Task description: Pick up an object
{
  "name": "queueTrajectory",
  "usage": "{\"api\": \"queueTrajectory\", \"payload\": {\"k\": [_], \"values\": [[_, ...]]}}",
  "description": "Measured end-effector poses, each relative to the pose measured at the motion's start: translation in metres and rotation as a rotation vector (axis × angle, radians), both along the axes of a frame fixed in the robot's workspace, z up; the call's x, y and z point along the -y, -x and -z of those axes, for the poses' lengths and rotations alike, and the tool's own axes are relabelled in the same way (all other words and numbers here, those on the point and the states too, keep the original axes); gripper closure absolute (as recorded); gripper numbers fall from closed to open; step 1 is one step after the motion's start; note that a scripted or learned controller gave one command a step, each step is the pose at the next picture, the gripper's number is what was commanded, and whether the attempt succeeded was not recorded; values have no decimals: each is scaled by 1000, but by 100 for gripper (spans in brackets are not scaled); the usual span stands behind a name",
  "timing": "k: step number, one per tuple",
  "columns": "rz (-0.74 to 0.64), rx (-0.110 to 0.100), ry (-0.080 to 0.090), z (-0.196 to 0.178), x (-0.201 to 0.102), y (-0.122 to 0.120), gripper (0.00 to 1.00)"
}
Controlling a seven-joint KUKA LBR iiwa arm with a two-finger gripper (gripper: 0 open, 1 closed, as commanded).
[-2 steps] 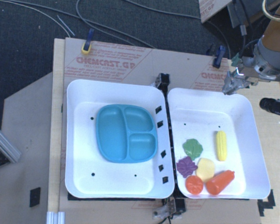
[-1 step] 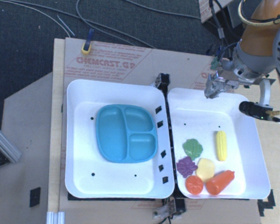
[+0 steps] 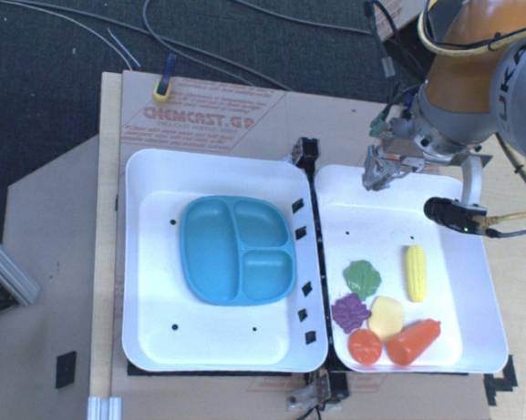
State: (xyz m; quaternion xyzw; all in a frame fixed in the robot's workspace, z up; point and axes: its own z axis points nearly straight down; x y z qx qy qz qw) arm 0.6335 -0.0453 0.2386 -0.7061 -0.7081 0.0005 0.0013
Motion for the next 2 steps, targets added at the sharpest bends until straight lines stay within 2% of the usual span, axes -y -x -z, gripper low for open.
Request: {"api": "queueTrajectory", "payload": {"k": [2], "values": [[-3,-1,-1,-7,-117,34,100]]}}
